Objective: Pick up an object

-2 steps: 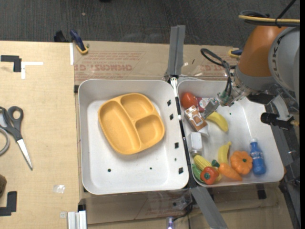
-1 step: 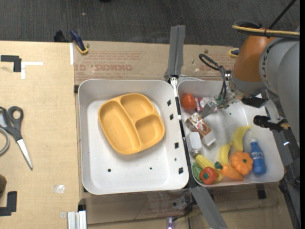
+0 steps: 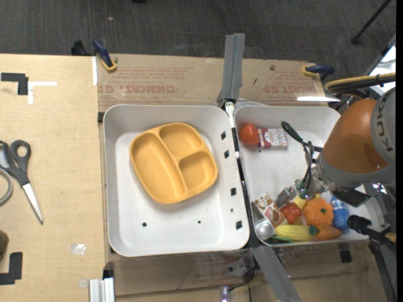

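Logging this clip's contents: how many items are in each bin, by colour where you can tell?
Left bin, yellow divided plate: 1
Right bin, red: 2, tomato, item
Orange: 2, pumpkin, carrot
Yellow corn: 1
Blue item: 1
Red-white carton: 1
Total: 8, pile partly hidden

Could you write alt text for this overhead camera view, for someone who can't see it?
A robot arm reaches from the right into the right white bin, its pincer low over a pile of toy food. The left bin holds a yellow divided plate.
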`<move>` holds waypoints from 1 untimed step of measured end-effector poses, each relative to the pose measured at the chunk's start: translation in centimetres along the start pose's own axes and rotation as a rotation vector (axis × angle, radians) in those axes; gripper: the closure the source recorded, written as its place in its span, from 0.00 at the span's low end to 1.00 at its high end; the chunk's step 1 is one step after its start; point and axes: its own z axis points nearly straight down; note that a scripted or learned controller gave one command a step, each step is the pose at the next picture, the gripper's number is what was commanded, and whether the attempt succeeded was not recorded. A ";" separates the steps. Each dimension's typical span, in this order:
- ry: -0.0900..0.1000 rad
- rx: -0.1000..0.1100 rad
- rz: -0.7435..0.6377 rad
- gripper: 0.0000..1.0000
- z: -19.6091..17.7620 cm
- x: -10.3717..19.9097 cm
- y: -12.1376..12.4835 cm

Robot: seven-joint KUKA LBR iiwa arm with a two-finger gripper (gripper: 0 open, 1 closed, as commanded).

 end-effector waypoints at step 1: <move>0.005 0.004 0.000 1.00 -0.6 0.1 0.0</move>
